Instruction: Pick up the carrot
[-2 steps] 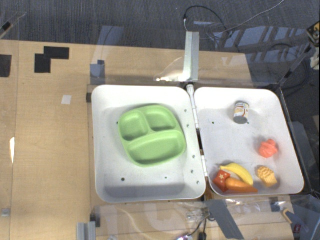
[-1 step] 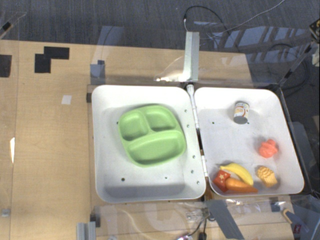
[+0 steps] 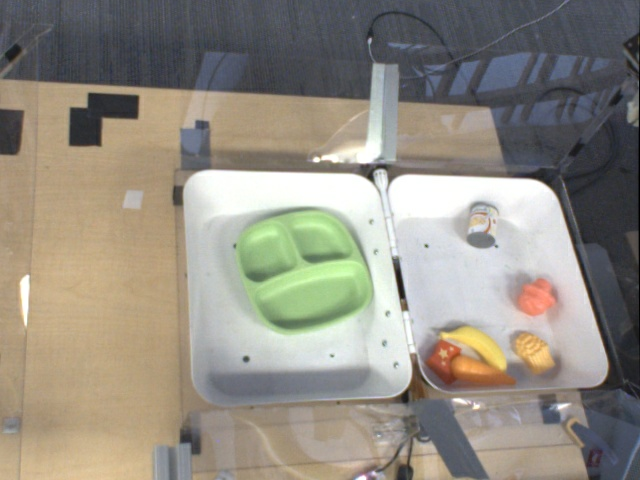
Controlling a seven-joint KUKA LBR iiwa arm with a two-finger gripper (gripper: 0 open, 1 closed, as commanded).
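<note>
The carrot (image 3: 480, 372) is orange and lies flat along the front wall of the right bin (image 3: 560, 218), near its front left corner. A yellow banana (image 3: 476, 345) rests just behind it, almost touching. A red strawberry-like piece (image 3: 443, 354) sits at the carrot's left end.
The right bin also holds a small can (image 3: 483, 224) at the back, a pinkish-red fruit (image 3: 537, 297) at the right and a yellow-brown pastry-like piece (image 3: 532, 350) right of the carrot. The left bin (image 3: 205, 268) carries a green divided plate (image 3: 303, 269).
</note>
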